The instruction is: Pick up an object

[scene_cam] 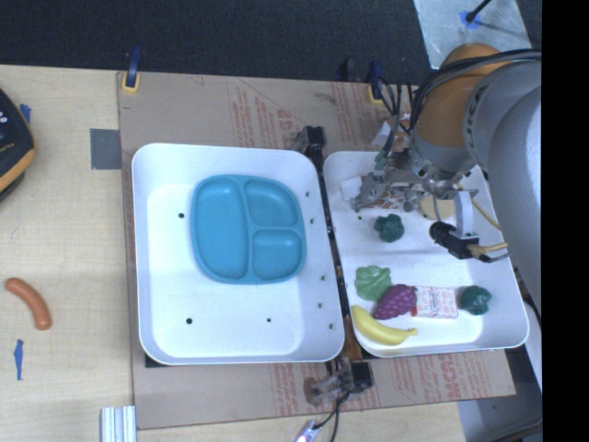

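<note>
Grey arm with orange band (479,109) reaching in from frame right, metal two-finger gripper (377,191) low over right white bin (502,339), grip state unclear, just above small dark-green broccoli toy (389,227).

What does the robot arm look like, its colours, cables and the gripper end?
The arm is a bulky rounded grey body with an orange band above the wrist. Black cables loop along the wrist toward the gripper, a small metal assembly of grey brackets and linkages with bits of coloured wiring. A black fitting juts out below it.
</note>
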Robot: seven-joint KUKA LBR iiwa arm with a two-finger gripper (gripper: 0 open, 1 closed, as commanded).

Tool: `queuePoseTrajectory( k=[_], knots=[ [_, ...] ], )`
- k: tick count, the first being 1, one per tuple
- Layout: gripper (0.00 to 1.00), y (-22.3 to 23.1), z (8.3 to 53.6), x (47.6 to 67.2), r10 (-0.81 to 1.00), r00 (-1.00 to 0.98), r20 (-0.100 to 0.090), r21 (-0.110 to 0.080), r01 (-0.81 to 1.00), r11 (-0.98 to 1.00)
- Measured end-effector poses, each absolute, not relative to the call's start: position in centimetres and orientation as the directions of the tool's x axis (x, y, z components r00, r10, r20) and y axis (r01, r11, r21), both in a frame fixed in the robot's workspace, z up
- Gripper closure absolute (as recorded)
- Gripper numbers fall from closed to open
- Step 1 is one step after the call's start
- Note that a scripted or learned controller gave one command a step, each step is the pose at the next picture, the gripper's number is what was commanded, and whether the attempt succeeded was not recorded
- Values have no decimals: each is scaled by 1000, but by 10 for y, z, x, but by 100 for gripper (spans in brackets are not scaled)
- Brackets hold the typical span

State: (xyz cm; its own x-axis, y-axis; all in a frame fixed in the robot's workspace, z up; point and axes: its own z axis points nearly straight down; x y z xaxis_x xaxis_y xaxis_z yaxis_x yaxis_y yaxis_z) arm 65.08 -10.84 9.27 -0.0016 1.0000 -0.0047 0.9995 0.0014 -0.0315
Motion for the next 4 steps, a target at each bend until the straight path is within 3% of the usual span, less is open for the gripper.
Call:
queuePoseTrajectory(
  k=[1,2,4],
  knots=[
    [0,-101,92,650,1000,0,-6,-33,999,0],
    [0,-110,92,652,1000,-9,11,-34,999,9],
    [0,-174,92,652,1000,-9,14,-32,999,9]
  ],
)
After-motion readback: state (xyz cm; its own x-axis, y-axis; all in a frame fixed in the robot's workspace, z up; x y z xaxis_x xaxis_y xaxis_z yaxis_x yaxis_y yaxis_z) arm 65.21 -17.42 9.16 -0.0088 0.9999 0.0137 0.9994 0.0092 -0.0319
